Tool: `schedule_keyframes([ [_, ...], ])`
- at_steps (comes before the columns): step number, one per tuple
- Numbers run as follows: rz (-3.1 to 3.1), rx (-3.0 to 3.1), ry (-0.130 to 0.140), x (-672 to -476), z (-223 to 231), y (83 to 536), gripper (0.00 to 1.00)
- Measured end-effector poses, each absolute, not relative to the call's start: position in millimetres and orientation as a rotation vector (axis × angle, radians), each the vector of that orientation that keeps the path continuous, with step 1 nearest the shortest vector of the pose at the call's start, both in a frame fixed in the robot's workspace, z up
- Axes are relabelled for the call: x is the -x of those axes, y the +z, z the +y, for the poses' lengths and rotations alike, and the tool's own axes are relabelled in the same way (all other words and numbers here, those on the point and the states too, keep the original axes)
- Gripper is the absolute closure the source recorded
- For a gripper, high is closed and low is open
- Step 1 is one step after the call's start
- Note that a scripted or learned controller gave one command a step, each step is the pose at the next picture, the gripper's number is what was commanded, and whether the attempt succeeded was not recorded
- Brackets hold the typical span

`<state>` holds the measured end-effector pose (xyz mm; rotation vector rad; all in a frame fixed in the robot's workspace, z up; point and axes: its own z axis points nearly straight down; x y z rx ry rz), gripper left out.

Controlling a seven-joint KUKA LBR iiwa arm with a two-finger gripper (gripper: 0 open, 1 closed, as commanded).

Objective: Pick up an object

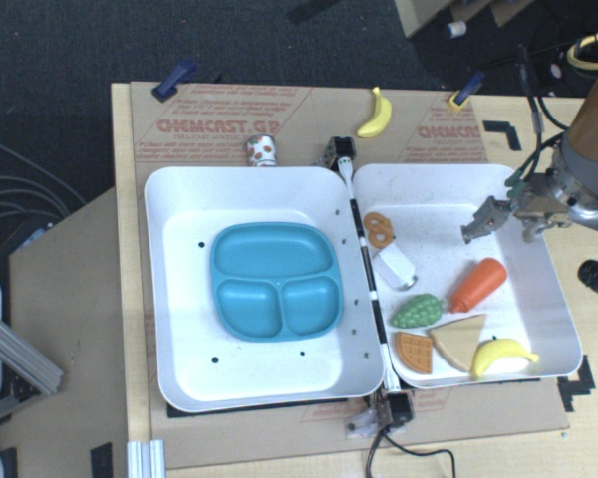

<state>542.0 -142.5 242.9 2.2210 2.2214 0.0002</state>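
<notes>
The right bin (448, 182) holds several toy foods. A brown pretzel (379, 229) and a white piece (392, 267) lie by its left wall. An orange carrot (478, 283) lies in the middle. Along the front sit a green vegetable (417, 312), a waffle (414, 352), a tan bread slice (456, 340) and a yellow banana (500, 355). My gripper (503, 230) hangs over the bin's upper right part, above and just right of the carrot. It is open, with nothing between its fingers.
The left bin (174, 267) holds a blue divided plate (276, 279). On the bench behind the bins lie a second banana (376, 116) and a small spotted cup (262, 149). The arm's wrist (588, 167) enters from the right edge.
</notes>
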Motion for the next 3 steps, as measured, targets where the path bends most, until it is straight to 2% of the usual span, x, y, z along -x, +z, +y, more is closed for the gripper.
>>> schedule_keyframes([
  [1, 2.223, -2.224, -0.002, -550.1, -190, 132, 0.00],
  [2, 2.223, -2.221, 0.000, -620.2, -193, 84, 0.00],
  [3, 2.221, -2.219, 0.002, -621.2, -193, 95, 1.00],
])
